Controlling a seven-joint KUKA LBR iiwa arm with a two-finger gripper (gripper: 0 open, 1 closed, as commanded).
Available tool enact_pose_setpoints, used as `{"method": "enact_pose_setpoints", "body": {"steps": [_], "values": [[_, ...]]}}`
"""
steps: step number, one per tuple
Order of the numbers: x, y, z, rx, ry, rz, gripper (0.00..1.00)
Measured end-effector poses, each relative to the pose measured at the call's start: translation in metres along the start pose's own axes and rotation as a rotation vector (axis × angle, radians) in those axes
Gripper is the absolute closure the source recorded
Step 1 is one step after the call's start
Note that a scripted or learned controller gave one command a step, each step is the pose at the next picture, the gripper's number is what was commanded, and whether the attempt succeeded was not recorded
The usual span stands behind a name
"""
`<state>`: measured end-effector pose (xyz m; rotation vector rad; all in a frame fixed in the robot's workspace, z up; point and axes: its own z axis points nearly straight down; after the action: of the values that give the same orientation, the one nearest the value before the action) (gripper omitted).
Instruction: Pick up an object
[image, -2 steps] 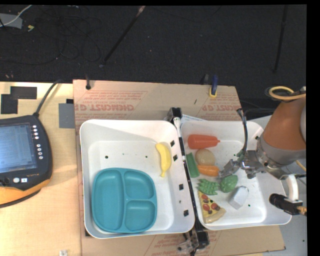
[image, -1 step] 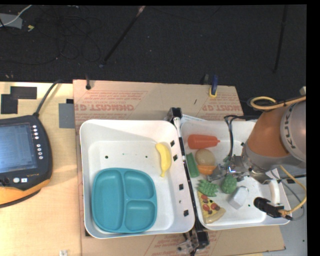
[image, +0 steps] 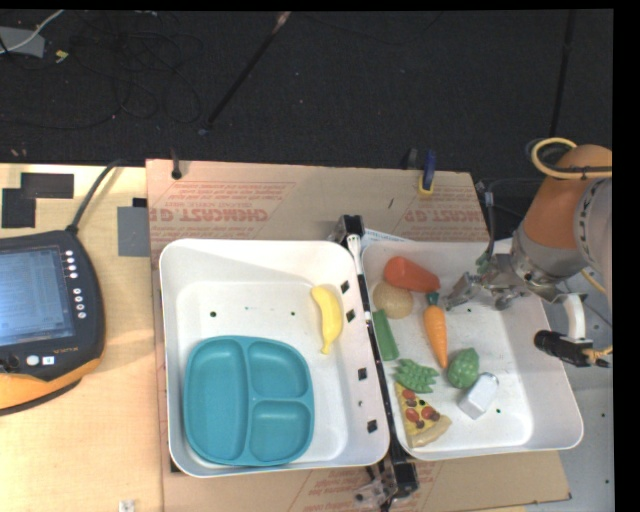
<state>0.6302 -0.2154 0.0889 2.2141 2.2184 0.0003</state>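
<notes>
The claw (image: 478, 288), fingers spread and holding nothing, hovers at three o'clock of the toy carrot (image: 436, 335) in the right bin (image: 545, 420); light, stiff and slick, it is probably best pinched mid-body.

Upside-down red "CHEMCRZT G P" print on cardboard (image: 215, 212).

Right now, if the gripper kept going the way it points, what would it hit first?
Probably the carrot, which lies just left of the gripper, with the red pepper close by. Depth is unclear.
</notes>
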Motion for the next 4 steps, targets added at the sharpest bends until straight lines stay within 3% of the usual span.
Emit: {"method": "enact_pose_setpoints", "body": {"steps": [1,2,3,4], "values": [[0.065,-0.011,-0.055,0.003,0.007,-0.003,0.00],[0.083,-0.066,0.004,0.014,0.008,0.005,0.00],[0.081,-0.133,-0.024,0.012,0.008,0.004,0.00],[0.081,-0.072,0.002,0.006,0.006,0.000,0.00]]}}
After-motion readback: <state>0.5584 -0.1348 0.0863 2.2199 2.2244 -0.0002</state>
